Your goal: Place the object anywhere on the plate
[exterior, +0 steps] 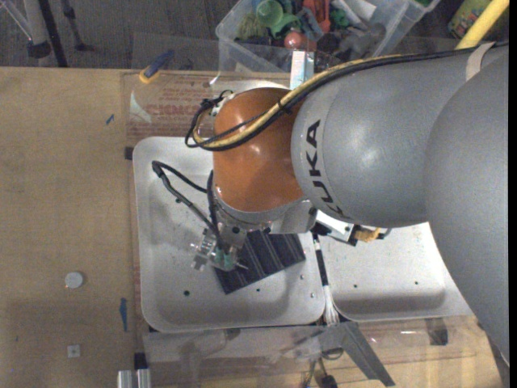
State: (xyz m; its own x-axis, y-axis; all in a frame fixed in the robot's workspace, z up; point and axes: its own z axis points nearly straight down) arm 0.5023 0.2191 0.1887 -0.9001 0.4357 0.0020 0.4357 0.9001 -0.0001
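Note:
My gripper (pixel 212 253) hangs low over the left white bin (pixel 161 208), under the orange wrist band (pixel 250 152). A small greenish thing (pixel 225 259) shows right at the gripper's tip; whether it is held I cannot tell. Directly to the gripper's right a dark, ribbed rectangular piece (pixel 262 259) lies tilted on the bin floor, its upper part hidden by the wrist. The big grey arm covers the bin's right half and most of what lies there.
The right white bin (pixel 396 285) adjoins the left one, mostly under the arm. A clear box of toys (pixel 323 14) stands behind the bins. On the wooden bench to the left lies a small grey disc (pixel 74 280).

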